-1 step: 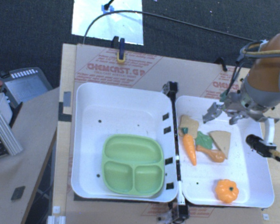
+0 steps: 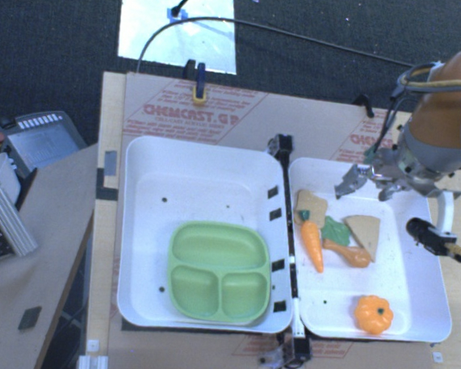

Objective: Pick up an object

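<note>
two shallow white bins sit side by side on the bench, the left bin and the right bin, meeting along a dark seam with black clips. in the left bin a green divided plate lies toward the near side, its three compartments facing up.

the right bin holds the loose objects. an orange carrot lies just right of the seam, its narrow tip pointing toward the near edge, with a bit of green at its far end. just beyond it is a tan wedge-shaped piece, touching or nearly touching the carrot's top. to the right of the carrot lie a dark green leafy piece and another tan slice, with an orange drumstick-like item stretched beneath them. a small orange pumpkin sits alone near the bin's near right part, well apart from the cluster.

the arm, grey with its orange band, reaches in from the right over the far side of the right bin. its gripper hovers above the bin's far part, beyond the tan slice, with its two fingers spread apart and nothing between them. a black cable fitting hangs beside the bin's right wall.
</note>
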`<state>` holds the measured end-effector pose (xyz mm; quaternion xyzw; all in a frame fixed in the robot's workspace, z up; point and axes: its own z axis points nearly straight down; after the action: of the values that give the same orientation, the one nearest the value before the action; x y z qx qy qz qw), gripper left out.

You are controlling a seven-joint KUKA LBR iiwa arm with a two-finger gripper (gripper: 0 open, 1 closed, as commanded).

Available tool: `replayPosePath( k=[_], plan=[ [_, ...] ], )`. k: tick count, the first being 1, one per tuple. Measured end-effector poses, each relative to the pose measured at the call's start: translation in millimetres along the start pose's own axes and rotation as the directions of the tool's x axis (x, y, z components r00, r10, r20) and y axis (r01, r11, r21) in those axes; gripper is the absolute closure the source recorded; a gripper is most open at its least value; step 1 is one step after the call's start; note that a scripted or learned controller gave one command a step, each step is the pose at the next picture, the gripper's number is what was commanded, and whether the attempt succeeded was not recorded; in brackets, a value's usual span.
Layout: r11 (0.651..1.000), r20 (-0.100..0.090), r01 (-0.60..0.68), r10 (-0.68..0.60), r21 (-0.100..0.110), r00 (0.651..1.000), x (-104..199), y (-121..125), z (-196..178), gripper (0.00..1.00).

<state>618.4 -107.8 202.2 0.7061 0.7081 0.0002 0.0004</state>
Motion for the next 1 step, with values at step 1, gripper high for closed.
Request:
replayPosePath(
  k=[1],
  plan=[
    [1.0,0.0,-0.002,0.002,0.001,1.0,-2.0,-4.3,42.1,0.0]
  ],
)
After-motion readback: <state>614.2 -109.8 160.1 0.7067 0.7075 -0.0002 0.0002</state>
